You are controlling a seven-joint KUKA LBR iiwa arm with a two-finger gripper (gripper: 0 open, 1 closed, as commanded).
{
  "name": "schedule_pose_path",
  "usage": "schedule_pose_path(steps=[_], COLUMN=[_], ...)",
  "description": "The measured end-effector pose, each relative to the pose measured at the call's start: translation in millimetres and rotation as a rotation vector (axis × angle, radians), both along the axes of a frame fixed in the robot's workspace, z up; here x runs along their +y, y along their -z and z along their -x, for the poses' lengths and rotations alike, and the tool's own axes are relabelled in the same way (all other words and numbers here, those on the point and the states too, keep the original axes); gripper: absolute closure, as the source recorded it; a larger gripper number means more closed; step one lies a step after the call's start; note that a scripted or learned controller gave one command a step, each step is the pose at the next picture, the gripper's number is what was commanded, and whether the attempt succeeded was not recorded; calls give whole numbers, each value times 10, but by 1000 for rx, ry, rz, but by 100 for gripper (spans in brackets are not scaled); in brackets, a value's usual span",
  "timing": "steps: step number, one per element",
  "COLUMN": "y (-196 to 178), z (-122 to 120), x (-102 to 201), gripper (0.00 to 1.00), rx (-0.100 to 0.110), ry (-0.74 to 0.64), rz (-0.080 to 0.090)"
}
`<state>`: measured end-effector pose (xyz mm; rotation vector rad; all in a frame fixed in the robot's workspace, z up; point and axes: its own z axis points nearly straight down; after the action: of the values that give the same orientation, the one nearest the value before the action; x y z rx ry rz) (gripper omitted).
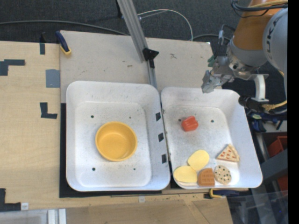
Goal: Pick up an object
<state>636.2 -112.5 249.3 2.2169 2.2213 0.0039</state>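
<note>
Near edge of right bin: a flat pale-yellow oval piece (186, 174), a small orange-brown waffle-like square (206, 177) and a round speckled cookie-like disc (223, 174) lie in a row along the near wall, close together or touching.
Just behind them: a second pale-yellow oval piece (198, 159), and to its right a triangular pizza-slice toy (228, 154).
Middle of right bin: a small red block-shaped object (189, 123) sits alone, well apart from the near cluster.
Right bin: shallow white tray (243, 125) on the counter (28, 125), beside the left one.
Left bin: shallow white tray (74, 125) holding a yellow round plastic bowl (116, 141), upright, near its middle.
Arm: grey with an orange band, reaching in from the right.
Hand (208, 85): hangs over the far edge of the right bin, far and right of the red block, with nothing between its fingers; whether it is spread or pressed together I cannot tell.
</note>
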Motion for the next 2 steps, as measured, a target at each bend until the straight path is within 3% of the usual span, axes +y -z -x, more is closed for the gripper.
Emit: schedule_pose_path(steps=[2], y=[214], z=[303], x=[1095], gripper=[100], rx=[8], ry=[-4], rz=[-2])
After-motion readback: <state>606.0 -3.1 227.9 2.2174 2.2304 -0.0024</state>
